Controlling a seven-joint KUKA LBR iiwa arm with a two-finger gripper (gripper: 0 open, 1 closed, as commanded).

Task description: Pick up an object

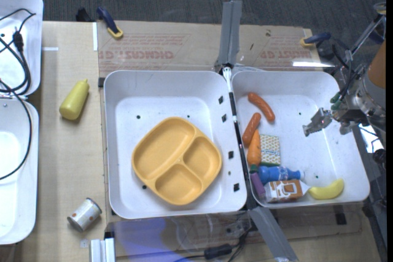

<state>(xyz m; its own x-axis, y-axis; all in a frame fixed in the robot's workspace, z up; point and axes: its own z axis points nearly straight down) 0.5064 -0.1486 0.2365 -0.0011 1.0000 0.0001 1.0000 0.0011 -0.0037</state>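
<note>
My gripper (314, 123) hangs over the right part of the right bin (344, 150), open and with nothing between its fingers. The objects lie to its left and below it in the view. A red-orange sausage (261, 106) and an orange carrot (251, 127) rest near the bin's left wall. A beige waffle-like square (270, 149) sits beside them. Along the front edge lie a blue bottle (276, 173), a small carton (284, 191) and a yellow banana (326, 190). The gripper touches none of them.
The left bin (123, 95) holds a yellow divided plate (177, 160). On the bench outside lie a yellow squeeze bottle (74, 100) and a small can (84, 214). A grey divider post (230, 34) rises between the bins at the back.
</note>
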